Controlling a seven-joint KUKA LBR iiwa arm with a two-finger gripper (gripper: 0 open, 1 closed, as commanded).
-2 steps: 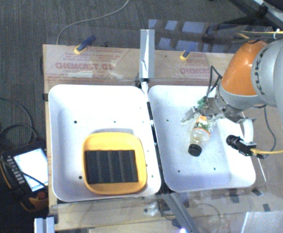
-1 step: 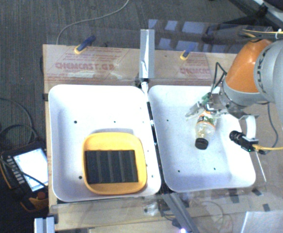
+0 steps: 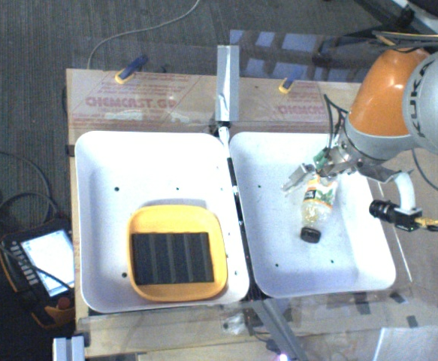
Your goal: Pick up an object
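A small clear plastic bottle with a black cap lies in the right bin, cap toward the near side. My gripper hovers at the bottle's far end and is open. One finger splays out to the left, clear of the bottle. The other is partly hidden under the wrist. Nothing is clamped between them. In the left bin rests a yellow rounded-square object with a dark ribbed top.
The grey arm with its orange band reaches in over the right bin's far right corner. A black fitting juts out over that bin's right rim. A metal divider stands behind the bins.
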